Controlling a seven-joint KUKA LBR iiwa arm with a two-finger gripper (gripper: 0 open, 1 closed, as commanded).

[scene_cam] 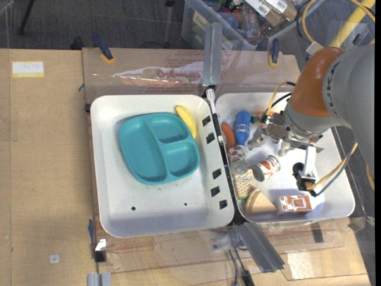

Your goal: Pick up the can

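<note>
Wooden table (41, 159) boards carry two shallow white bins side by side, and beyond them on the floor stands a clear crate (250, 11) heaped with spare oddments. In the left bin (107, 213) lie two things: one teal divided plate (158, 148), flat and near the middle, and one yellow banana (186, 120) tucked against the plate's far corner, touching its rim.

In the right bin (339, 201) the clutter bunches along the wall shared with the left bin, probably because that is where things slid to rest. I count one blue bottle (242, 127), one orange carrot-like piece (228, 134) just beside it, one tan wedge (259, 202) near the front, one small orange-and-white carton (296, 204) next to that wedge, and one can (266, 167). The can lies on its side near the bin's middle, white with a red band, its dark end turned toward the left bin. A greyish round thing (241, 167) sits beside it; it may be a second tin or a lid, but the view is too coarse to be sure.

From the right the arm reaches in, its orange band above the wrist, and the end effector (275, 137) hangs low over the bin just behind the can, between it and the bottle. Whether it is released or clenched I cannot tell. Nothing suggests the can has left the bin floor, so the pick looks not yet made.
</note>
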